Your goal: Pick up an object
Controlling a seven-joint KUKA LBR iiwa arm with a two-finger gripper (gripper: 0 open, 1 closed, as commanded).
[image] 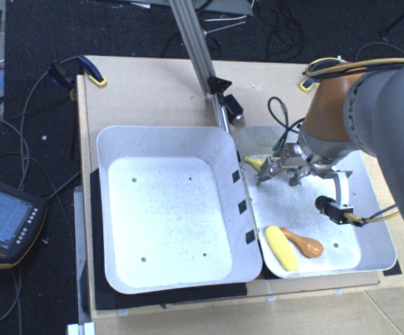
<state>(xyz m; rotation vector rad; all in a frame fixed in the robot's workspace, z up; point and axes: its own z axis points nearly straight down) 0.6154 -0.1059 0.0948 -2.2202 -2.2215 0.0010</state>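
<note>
The grey arm with its orange band [331, 107] reaches in from the right over the right bin [376, 246], its gripper [280, 172] hanging low above the bin's far left part, just beside a small yellow object [255, 163] near the wall; whether the fingers are spread or closed cannot be told from this angle. Nearer the front of the same bin, well apart from the gripper, a yellow corn cob [281, 248] lies touching an orange gourd-shaped toy [305, 243], while the left bin [167, 208] sits alongside on the bench [153, 89].
</note>
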